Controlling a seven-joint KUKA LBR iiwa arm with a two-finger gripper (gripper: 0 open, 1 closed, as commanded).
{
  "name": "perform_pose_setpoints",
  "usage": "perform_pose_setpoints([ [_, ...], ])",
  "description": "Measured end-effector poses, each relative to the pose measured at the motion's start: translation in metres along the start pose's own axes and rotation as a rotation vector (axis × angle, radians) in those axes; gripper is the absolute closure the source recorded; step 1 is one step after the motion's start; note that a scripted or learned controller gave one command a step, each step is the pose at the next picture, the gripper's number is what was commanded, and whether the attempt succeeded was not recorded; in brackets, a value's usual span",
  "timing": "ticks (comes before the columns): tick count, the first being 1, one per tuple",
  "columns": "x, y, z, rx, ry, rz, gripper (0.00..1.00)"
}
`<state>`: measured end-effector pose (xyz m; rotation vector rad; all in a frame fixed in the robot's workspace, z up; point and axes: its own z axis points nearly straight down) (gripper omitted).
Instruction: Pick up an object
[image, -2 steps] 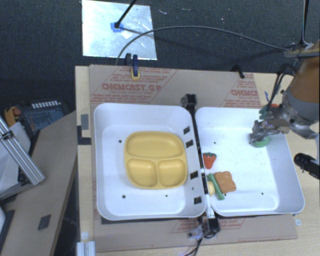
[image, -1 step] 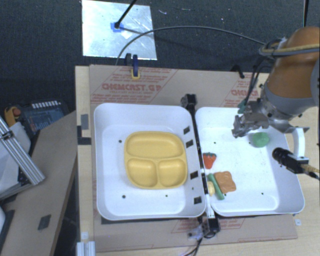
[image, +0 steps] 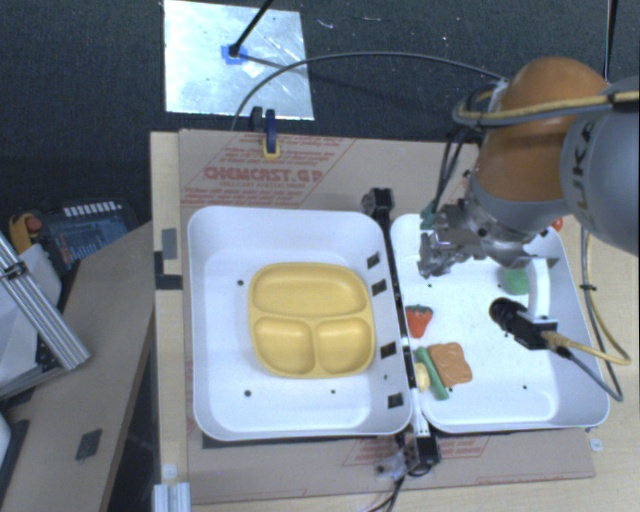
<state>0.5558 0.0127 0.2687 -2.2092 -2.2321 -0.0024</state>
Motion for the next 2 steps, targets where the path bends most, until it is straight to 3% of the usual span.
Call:
perform_pose_setpoints([
  [2,0.098,0.019,0.032,0.0,-0.001,0.002,1.0],
])
